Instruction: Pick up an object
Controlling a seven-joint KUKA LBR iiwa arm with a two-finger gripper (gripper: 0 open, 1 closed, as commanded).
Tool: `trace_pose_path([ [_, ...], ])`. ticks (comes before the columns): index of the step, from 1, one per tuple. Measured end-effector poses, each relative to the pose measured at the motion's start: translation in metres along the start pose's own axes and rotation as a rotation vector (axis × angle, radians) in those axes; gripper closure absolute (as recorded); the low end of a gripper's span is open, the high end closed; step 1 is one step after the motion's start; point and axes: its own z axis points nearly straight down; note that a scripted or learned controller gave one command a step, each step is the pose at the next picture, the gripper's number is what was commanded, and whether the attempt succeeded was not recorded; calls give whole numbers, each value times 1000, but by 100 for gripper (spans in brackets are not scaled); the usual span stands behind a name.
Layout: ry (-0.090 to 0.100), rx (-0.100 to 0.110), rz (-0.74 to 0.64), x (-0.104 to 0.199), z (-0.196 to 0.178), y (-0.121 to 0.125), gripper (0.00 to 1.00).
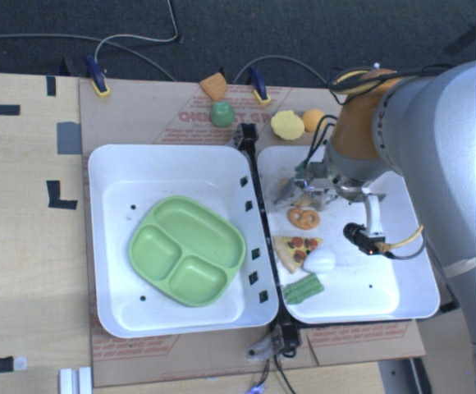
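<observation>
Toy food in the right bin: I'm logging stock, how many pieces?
4: pretzel, pizza slice, white egg, green piece nearest the front. The arm may hide more.

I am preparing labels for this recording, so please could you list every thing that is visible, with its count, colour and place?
Shallow white bins: two, side by side on the bench.
Divided plastic plate: one, light green, in the left bin.
Toy pretzel: one, brown, right bin.
Toy pizza slice: one, yellow with red dots, right bin.
Small egg-shaped piece: one, white, beside the pizza slice.
Green ridged piece: one, right bin, front.
Toy foods behind the bins: orange wedge, green ball, yellow lump, orange ball.
Blue clamps: two, bench's rear edge.
Gripper: one, grey, above the pretzel.
</observation>
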Motion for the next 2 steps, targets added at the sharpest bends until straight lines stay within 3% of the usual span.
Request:
trace_pose_path([
  [1, 3, 1, -2, -6, 0, 10, 0],
  [2, 0, 0, -3, -6, -10, 10, 100],
])
